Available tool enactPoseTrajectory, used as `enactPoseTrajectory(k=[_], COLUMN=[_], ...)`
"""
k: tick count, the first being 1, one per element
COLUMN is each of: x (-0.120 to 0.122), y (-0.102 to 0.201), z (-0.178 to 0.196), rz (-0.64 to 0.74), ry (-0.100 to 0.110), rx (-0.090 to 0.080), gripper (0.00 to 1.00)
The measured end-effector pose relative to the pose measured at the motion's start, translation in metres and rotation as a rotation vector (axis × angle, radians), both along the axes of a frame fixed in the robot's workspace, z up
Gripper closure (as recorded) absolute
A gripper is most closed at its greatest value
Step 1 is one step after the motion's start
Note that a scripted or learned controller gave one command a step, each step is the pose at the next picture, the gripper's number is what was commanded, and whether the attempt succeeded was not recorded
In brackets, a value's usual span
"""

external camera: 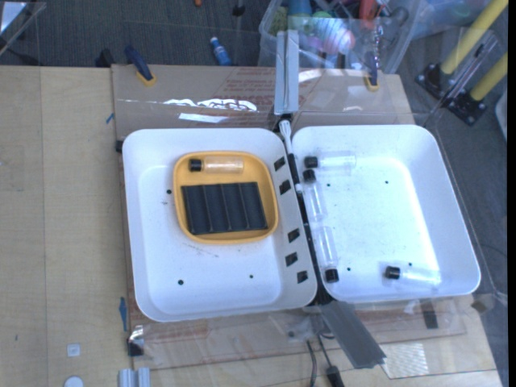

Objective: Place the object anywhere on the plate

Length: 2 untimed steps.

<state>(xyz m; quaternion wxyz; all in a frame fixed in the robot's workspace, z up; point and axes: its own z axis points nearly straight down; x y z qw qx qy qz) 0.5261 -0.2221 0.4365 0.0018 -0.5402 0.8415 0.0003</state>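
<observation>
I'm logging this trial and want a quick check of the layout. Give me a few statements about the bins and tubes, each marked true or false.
1. A yellow plate lies in the left bin. True.
2. A tube lies on the plate. True.
3. The plate sits in the right bin. False: it is in the left one.
4. A capped tube lies near the right bin's front corner. True.
5. The right bin holds one tube. False: several lie there.

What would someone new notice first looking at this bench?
The yellow plate in the left bin stands out, with a black ridged insert and one clear black-capped tube lying along its far edge. In the right bin, more clear tubes lie along the divider, and one sits near the front right corner.
</observation>
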Motion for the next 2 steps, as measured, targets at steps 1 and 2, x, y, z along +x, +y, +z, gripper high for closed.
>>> enactPoseTrajectory(k=[1,2], x=[-0.016,-0.046], y=[-0.001,-0.001], z=[0.0,-0.001], rz=[0.419,0.633], ry=[0.0,0.001], rx=[0.0,0.0], gripper=[1.0,1.0])
